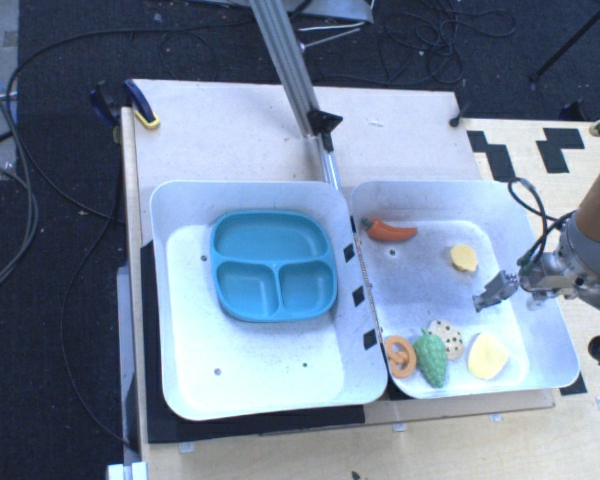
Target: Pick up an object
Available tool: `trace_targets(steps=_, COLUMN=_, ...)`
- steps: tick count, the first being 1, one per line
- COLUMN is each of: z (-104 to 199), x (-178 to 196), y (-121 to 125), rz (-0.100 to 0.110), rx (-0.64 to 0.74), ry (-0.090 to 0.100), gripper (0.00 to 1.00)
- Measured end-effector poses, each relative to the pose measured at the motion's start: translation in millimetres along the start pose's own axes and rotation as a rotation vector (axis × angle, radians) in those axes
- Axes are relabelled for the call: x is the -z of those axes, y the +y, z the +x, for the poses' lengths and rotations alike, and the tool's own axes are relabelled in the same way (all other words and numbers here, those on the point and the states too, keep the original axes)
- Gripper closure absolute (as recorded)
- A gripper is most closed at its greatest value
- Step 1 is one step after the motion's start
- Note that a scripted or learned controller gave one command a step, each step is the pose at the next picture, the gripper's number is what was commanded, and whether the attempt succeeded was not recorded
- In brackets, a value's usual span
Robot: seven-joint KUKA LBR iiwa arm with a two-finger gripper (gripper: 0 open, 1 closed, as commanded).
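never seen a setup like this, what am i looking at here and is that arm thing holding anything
This is one picture from a camera fixed above a workbench, looking down at a slant. The machine coming in from the right is a robot arm, and the small metal part at its tip is its pincer, the part meant to grab things.

On the bench sit two shallow white bins side by side. The left bin holds a blue divided plate. The right bin holds small toy foods: an orange carrot near the top, a small yellow piece, and along the bottom an orange ring, a green piece, a spotted cookie and a pale yellow piece.

The pincer is over the right bin, and nothing can be seen between its fingers.
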State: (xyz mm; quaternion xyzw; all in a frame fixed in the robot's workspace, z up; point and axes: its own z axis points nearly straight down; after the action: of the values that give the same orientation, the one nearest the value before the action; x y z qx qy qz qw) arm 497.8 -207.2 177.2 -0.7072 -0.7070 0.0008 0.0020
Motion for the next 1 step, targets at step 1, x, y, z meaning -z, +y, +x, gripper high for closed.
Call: trace_targets(steps=1, z=9.3, x=-47.0, y=-1.0, rz=0.0, rx=0.0, ry=0.0, gripper=0.0)
